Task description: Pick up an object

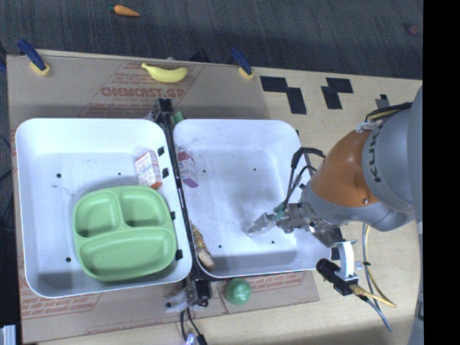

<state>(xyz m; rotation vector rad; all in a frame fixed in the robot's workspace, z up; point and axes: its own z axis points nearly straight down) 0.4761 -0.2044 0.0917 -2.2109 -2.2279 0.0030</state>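
This was a robotics lab, set up for grasping trials rather than any home or kitchen. A grey industrial arm [392, 171] with an orange band stood over a bench covered in printed cardboard [144, 88] held down by blue clamps [32, 56]. Beyond its fingers [260, 225] lay two shallow white bins [237, 131] clipped together, holding toy-like test items such as a green divided tray [123, 230]. Black fiducial markers [307, 92] sat behind the fingers, and dark office carpet [287, 20] lay further back.
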